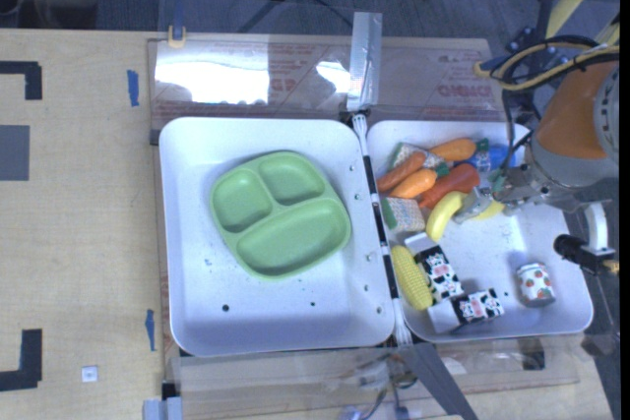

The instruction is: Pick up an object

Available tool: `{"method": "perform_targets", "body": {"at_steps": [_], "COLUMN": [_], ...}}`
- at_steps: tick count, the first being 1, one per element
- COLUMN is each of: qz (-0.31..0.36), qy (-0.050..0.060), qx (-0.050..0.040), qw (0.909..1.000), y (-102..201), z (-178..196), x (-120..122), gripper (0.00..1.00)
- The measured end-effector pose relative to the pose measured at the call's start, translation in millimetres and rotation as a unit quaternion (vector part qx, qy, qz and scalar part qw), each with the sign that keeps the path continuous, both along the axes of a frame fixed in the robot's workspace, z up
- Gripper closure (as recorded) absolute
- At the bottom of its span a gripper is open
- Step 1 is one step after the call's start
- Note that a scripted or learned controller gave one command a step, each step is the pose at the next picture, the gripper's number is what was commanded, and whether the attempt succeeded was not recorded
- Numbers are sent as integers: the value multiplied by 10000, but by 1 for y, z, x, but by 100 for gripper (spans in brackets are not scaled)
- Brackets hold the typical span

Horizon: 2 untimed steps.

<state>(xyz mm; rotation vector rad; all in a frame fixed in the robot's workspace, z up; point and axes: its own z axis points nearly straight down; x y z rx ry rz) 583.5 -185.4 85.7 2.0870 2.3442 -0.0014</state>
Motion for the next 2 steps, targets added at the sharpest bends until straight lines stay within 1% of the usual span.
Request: {"method": "perform_targets", "body": {"at_steps": [1,2], "qz": [22,22], "qy": [-5,-8], "qx": [-6,-6], "qw": [10000,10000], "y": [1,1], "z": [10,10], "x": [1,2], "gripper": [100,0]}}
